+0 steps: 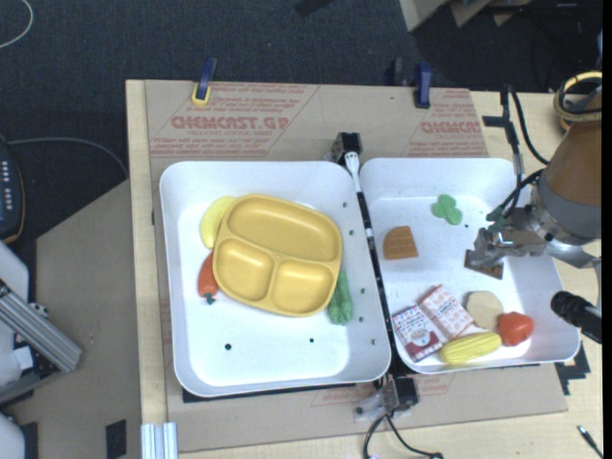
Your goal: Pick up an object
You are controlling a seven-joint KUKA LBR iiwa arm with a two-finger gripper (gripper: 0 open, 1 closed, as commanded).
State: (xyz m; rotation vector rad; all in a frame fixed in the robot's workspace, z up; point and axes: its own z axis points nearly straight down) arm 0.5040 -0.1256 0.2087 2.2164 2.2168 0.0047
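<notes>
My gripper [486, 259] hangs low over the right side of the right bin [421, 182], with the orange-banded wrist above it at the frame's right. Below it lie a pale round piece [484, 308], a red tomato [514, 327], a yellow corn cob [469, 348] and two red-and-white cartons [430, 317]. A brown bread piece [400, 243] sits to the gripper's left, and a small green piece [446, 208] lies towards the back. Nothing shows between the fingers.
The left bin [191, 333] holds a yellow divided tray [275, 253] with a yellow piece [212, 220], a red-orange piece [207, 278] and a green piece [340, 300] tucked around its edge. Clamps and cables run along the bench's back and right side.
</notes>
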